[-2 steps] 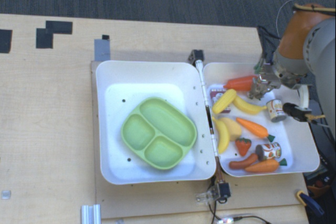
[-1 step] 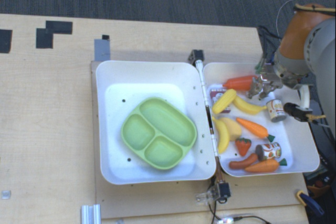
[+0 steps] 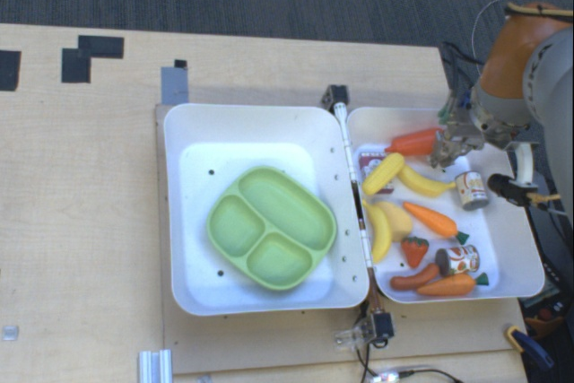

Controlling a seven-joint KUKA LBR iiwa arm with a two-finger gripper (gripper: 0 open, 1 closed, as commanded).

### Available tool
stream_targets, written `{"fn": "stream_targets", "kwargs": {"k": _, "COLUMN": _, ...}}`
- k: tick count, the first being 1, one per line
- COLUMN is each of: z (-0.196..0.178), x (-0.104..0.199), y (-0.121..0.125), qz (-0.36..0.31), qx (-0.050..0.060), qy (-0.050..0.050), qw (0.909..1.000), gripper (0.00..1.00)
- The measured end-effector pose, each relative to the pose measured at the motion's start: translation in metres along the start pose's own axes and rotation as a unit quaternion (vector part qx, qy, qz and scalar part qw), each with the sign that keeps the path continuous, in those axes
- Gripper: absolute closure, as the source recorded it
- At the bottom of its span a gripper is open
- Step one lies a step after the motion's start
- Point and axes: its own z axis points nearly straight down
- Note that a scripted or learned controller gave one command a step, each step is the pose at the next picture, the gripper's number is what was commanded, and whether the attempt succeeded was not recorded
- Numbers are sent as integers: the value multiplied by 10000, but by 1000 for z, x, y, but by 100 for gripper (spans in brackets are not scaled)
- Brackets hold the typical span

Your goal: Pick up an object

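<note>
The claw (image 3: 446, 150) hangs low over the far end of the right bin (image 3: 516, 260), its tip close above the toys; whether it is wide or narrow I cannot tell. Just beside it, toward the left bin, lies a red-orange piece (image 3: 413, 142) (a pepper or carrot, hard to say). Just below the claw a yellow banana (image 3: 425, 183) curves, and a second yellow piece (image 3: 383, 172) lies further left. A small can (image 3: 471, 190) sits a little to the claw's near side, by the bin's right part. Further off lie an orange carrot (image 3: 432, 219), a strawberry (image 3: 413, 250) and another can (image 3: 462, 259). Well apart, the left bin (image 3: 184, 220) holds a green divided plate (image 3: 272, 228). Both bins rest on the desk (image 3: 81, 220).
</note>
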Motion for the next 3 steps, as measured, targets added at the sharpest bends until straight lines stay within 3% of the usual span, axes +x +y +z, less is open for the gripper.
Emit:
{"fn": "stream_targets", "kwargs": {"k": 2, "z": 5, "x": 6, "y": 1, "qz": 26, "qx": -63, "qy": -14, "qw": 10000, "gripper": 100}}
{"fn": "stream_targets", "kwargs": {"k": 3, "z": 5, "x": 6, "y": 1, "qz": 13, "qx": -64, "qy": -19, "qw": 10000, "gripper": 0}}
